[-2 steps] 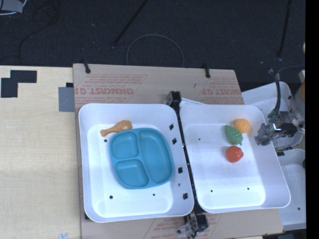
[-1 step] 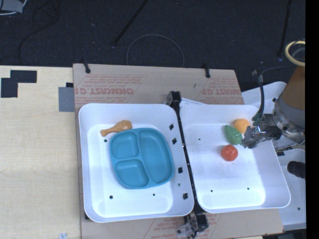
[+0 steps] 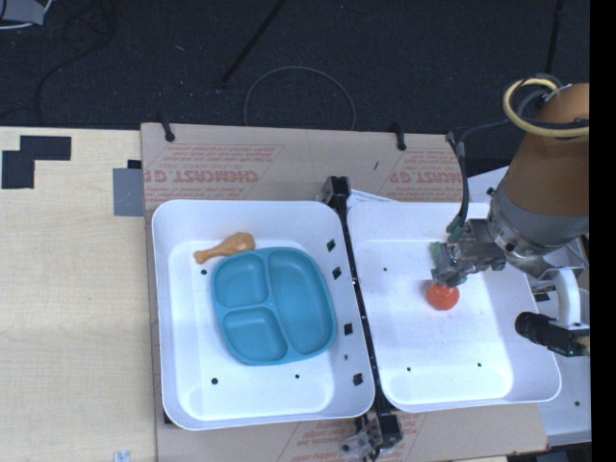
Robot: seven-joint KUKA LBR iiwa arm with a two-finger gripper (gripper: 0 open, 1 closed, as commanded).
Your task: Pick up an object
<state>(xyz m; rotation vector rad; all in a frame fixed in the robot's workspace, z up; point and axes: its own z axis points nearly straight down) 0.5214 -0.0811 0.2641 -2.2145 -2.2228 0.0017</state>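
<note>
A small red-orange ball-like object (image 3: pixel 444 297) lies on the floor of the right bin (image 3: pixel 414 373), toward its right side. My gripper (image 3: pixel 446 269) hangs right over it, its tip at the object's top edge. The view does not let me tell whether the object sits between the fingers. The grey arm with its orange band comes in from the right above the bin's far right corner.
The left bin (image 3: pixel 183 383) holds a blue divided plate (image 3: pixel 272 305) in its middle and a tan drumstick-shaped toy (image 3: pixel 224 248) just behind it. A black clamped divider (image 3: pixel 348 296) runs between the two bins. Brown cardboard lies under both.
</note>
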